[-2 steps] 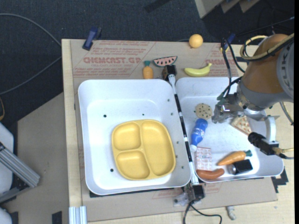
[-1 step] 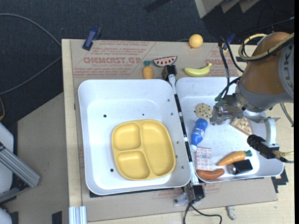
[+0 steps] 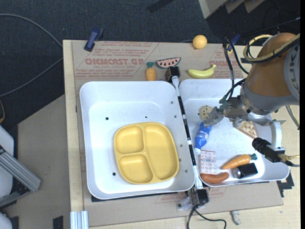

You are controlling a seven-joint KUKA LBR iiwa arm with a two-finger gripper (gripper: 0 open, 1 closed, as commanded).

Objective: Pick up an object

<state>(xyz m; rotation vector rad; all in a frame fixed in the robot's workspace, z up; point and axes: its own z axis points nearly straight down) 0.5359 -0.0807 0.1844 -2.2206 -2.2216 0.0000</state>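
The right bin (image 3: 228, 87) holds a blue bottle (image 3: 202, 136), a round beige cookie (image 3: 205, 111), a speckled cracker slice (image 3: 247, 127), a pink-and-white packet (image 3: 208, 160), an orange carrot (image 3: 237, 161), a red sausage (image 3: 214, 178) and a small black block (image 3: 247, 170). My gripper (image 3: 218, 115) hangs low over the bin's middle, just right of the cookie and above the bottle's top. Nothing visibly sits in it. The grey wrist and the orange band hide the bin's right part.
The left bin (image 3: 95, 104) carries a yellow divided plate (image 3: 145, 152). On the board behind the bins lie a banana (image 3: 201, 72), an orange ball (image 3: 199, 42), a watermelon slice (image 3: 168, 62), a small orange toy (image 3: 151, 73) and a blue clip (image 3: 93, 39).
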